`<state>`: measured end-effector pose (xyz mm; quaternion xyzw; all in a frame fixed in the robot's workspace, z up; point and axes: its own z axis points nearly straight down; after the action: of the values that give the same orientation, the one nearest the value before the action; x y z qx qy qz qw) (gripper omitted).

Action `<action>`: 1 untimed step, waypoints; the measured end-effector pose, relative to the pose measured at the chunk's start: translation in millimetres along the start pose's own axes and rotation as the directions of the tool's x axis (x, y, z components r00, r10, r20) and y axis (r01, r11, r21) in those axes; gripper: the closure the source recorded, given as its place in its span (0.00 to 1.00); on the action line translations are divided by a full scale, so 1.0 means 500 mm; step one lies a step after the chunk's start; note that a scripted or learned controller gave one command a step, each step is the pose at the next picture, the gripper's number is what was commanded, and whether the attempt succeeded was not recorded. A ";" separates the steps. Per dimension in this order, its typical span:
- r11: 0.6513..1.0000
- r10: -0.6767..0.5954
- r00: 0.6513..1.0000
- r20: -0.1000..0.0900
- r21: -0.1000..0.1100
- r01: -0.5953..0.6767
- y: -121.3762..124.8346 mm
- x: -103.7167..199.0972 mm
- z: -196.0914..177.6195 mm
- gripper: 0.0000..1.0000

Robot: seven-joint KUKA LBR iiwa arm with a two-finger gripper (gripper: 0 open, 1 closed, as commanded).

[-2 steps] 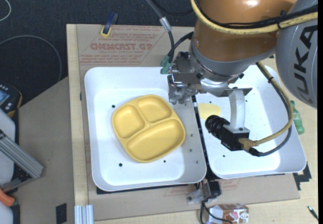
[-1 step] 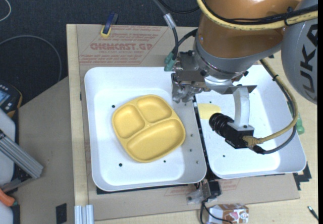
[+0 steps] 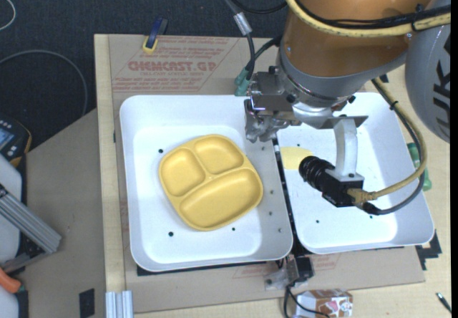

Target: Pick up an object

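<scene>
A yellow divided plate with three compartments lies in the left bin, tilted a little. In the right bin, a pale yellow flat object peeks out from under the arm near the divider. My gripper hangs below the orange wrist, over the back of the divider between the two bins, just beyond the plate's far right corner. I see nothing held in it, and the arm's body hides much of the right bin's back half.
A black cylindrical part with a yellow cable hangs from the arm over the right bin. Brown cardboard lies behind the bins, with a blue and yellow clip on its edge. Small hardware sits at the bench's front edge.
</scene>
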<state>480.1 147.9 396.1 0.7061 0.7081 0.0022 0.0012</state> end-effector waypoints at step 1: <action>1.000 -0.001 1.000 0.000 -0.002 0.001 0.001 0.001 -0.020 1.00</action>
<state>480.5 148.3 406.1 0.7059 0.7083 0.0029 0.0017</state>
